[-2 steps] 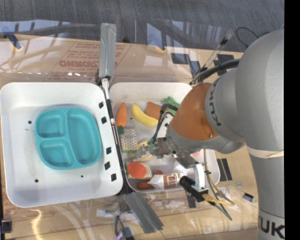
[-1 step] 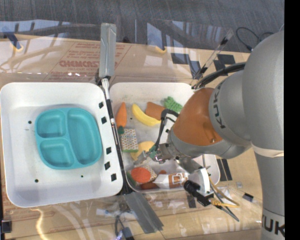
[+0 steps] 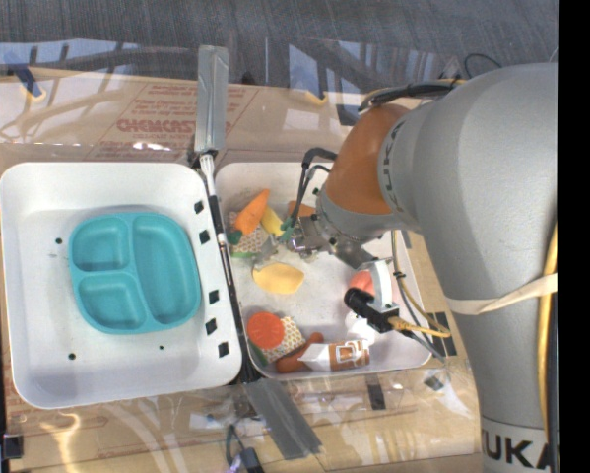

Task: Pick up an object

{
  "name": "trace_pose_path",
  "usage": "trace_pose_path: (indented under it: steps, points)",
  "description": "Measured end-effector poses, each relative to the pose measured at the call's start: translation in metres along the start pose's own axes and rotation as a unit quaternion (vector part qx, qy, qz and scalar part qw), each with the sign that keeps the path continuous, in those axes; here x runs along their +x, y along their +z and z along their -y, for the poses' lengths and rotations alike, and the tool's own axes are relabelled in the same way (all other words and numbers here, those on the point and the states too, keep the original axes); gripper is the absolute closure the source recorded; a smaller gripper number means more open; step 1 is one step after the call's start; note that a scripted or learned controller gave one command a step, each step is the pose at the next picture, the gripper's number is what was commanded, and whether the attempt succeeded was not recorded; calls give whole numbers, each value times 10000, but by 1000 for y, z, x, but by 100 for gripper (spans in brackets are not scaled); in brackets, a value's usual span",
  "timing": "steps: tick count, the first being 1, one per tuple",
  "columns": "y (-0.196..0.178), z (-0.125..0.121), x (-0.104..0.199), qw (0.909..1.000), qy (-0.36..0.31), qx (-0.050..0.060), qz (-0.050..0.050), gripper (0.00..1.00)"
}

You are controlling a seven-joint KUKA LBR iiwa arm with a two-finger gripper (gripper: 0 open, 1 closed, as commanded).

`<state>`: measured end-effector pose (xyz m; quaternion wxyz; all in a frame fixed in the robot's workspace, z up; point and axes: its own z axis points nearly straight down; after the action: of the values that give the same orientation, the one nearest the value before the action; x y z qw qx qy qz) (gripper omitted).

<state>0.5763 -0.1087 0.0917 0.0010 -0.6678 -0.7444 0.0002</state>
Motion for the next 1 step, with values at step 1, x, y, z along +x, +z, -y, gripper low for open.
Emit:
trace_pose_path:
  steps: [1]
  points:
    - [-10,0,1,10000,-42,9,-5,100]
